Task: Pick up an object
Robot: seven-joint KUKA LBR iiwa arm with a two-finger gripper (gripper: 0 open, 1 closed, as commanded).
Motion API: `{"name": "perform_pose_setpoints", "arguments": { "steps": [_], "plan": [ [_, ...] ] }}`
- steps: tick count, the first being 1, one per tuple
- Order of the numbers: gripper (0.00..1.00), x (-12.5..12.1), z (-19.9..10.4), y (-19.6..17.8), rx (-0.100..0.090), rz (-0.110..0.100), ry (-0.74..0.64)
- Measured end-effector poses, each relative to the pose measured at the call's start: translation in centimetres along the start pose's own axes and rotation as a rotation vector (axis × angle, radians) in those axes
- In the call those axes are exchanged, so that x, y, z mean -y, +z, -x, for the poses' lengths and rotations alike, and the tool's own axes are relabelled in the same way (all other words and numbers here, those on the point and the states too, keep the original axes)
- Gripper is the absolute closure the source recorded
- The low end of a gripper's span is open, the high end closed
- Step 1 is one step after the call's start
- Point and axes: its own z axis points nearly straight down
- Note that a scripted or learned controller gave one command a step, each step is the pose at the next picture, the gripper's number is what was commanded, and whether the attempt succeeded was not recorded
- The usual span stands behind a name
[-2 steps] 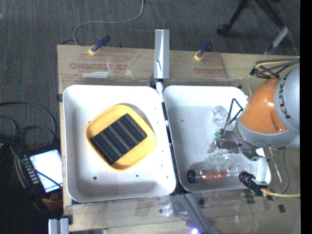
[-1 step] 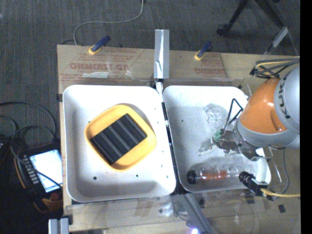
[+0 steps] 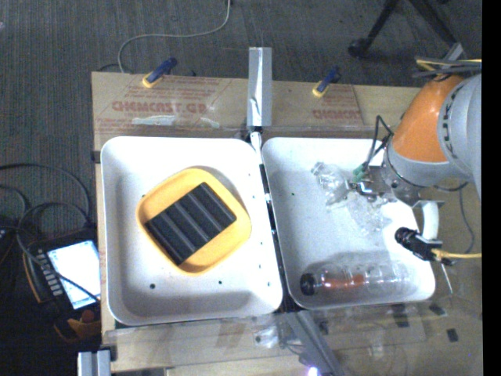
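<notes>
Seen from above at a slant, two shallow white bins sit side by side on a bench. Left bin [image 3: 117, 233]: it holds a single yellow tray-like object [image 3: 196, 219] with rounded corners and a dark ribbed insert of three parallel ridges; the object lies flat near the bin's middle, turned at an angle to the bin walls. Right bin [image 3: 293, 210]: a clear plastic bottle [image 3: 356, 279] with a dark cap lies on its side along the near wall, cap end pointing toward the left bin, with a reddish tint visible inside it. Farther back in the same bin lies crumpled transparent plastic [image 3: 338, 185], which spreads from the upper middle of the bin floor toward its right side. Arm: the grey arm with its orange band [image 3: 427, 131] enters from the right edge and reaches over the right bin's far right corner. Gripper [image 3: 368, 180]: it sits low over the crumpled transparent plastic, at or just beside that material's right margin; whether it is spread, pressed together or pinching anything cannot be told from this angle, since the wrist and clear material obscure it. A black cable with a connector [image 3: 415, 243] hangs below the wrist, above the right end of the bottle and apart from it. Behind the bins, two blue-and-yellow clamps [image 3: 159, 71] pin a brown board [image 3: 156, 108] to the bench.
</notes>
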Motion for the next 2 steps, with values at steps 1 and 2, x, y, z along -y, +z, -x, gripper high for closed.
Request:
{"name": "perform_pose_setpoints", "arguments": {
  "steps": [1,2],
  "plan": [
    [0.0,-7.3,-0.8,3.5,0.0,-0.013,0.062],
    [0.0,-5.0,0.7,-3.6,0.003,0.001,-0.176]
  ]
}}
